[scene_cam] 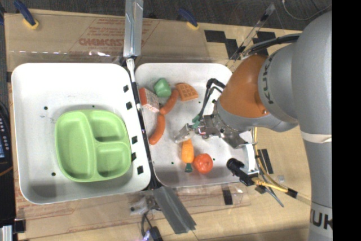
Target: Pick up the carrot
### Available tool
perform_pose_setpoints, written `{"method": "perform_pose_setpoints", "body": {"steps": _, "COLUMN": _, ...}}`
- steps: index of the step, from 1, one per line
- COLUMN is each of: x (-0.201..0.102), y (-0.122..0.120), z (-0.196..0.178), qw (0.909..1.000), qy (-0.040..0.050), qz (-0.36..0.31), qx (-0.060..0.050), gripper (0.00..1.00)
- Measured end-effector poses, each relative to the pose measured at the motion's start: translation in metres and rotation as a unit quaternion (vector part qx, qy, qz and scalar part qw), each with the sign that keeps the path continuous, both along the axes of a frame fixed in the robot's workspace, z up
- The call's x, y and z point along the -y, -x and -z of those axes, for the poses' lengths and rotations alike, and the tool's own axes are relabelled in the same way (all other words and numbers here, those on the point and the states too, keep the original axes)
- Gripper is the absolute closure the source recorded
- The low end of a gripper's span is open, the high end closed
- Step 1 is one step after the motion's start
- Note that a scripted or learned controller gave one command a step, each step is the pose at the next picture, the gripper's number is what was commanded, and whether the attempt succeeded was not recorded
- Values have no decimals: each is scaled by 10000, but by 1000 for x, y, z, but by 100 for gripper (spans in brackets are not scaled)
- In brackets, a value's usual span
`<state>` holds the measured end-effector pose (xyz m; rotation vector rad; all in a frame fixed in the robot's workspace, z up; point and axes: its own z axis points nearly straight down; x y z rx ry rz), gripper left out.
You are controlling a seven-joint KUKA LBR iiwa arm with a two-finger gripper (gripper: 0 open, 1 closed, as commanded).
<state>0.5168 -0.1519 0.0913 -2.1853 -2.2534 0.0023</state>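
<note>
Carrot [187, 152] in right bin [169, 175], beside tomato [203, 163], claw [186, 134] just above

Taking the right bin [169, 175] as landmark: the left bin [28, 121] sits just beside it on its left and holds the divided plate [93, 145]. Inside the right bin, the pepper [162, 87] and waffle [186, 91] lie at the far end, the two sausages [158, 128] along its left wall. The carrot [187, 153] lies near its front, the tomato [203, 163] touching it on the right. The gripper [186, 134] hangs just behind the carrot.
</note>
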Motion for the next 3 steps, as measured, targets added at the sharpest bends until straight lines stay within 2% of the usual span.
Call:
{"method": "perform_pose_setpoints", "body": {"steps": 1, "x": 0, "y": 0, "z": -10, "qw": 10000, "qy": 7, "qz": -26, "qx": -6, "gripper": 100}}
{"method": "perform_pose_setpoints", "body": {"steps": 2, "x": 0, "y": 0, "z": -10, "qw": 10000, "qy": 8, "qz": -27, "qx": -4, "gripper": 0}}
{"method": "perform_pose_setpoints", "body": {"steps": 3, "x": -45, "y": 41, "z": 1, "qw": 9987, "qy": -6, "qz": -501, "qx": -7, "gripper": 0}}
